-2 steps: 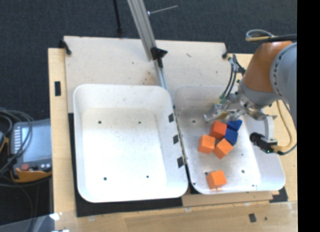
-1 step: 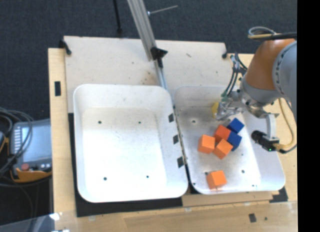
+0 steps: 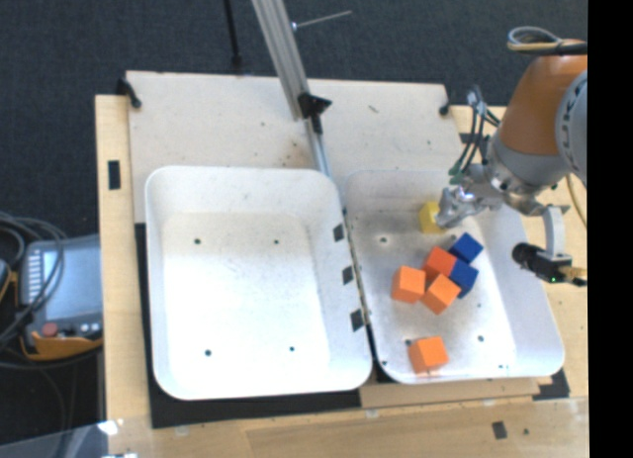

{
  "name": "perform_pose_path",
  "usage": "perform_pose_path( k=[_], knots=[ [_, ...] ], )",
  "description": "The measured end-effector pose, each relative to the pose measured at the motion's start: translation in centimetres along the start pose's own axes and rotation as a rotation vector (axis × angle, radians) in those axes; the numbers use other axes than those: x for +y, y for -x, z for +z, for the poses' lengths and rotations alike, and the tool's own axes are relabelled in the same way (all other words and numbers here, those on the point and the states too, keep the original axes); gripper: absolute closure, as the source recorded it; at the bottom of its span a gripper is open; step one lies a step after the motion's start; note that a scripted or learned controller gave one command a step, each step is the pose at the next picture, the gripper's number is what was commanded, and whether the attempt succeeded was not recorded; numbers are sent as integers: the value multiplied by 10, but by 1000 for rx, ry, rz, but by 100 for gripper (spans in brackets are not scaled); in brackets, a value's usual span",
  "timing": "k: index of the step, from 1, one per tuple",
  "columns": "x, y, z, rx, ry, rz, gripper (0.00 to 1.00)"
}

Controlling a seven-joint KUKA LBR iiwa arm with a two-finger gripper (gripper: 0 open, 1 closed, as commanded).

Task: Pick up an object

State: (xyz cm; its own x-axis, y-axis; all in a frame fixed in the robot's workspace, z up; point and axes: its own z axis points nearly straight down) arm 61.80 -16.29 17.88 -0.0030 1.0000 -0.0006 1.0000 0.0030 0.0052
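A: The hand (image 3: 450,211) is down low in the right shallow white plastic bin (image 3: 524,347), right against the small yellow block (image 3: 428,217) near the bin's upper middle. Whether it's clenched or released, I cannot tell from this angle

B: So the yellow one looks like the target. To do it well, I'd say centre over the block and come straight down, so it isn't nudged sideways

A: Agreed. Just below sits a tight cluster: two blue cubes (image 3: 465,246), with orange foam cubes (image 3: 408,284) touching them. Another orange cube (image 3: 429,353) lies apart, near the front wall

B: The cluster is near enough to get bumped. The left white bin (image 3: 168,248) and the slanted aluminium rail (image 3: 282,41) on the surface (image 3: 227,115) stay well clear
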Motion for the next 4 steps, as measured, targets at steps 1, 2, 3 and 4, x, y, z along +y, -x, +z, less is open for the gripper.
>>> perform_pose_path(
  k=[1,2,3,4],
  knots=[
    [4,10,-59,-2,3,-2,100],
    [5,11,-78,0,-1,-4,100],
    [-12,-42,-69,0,-4,0,100],
    [-17,-84,-68,1,-5,-3,100]
  ],
)
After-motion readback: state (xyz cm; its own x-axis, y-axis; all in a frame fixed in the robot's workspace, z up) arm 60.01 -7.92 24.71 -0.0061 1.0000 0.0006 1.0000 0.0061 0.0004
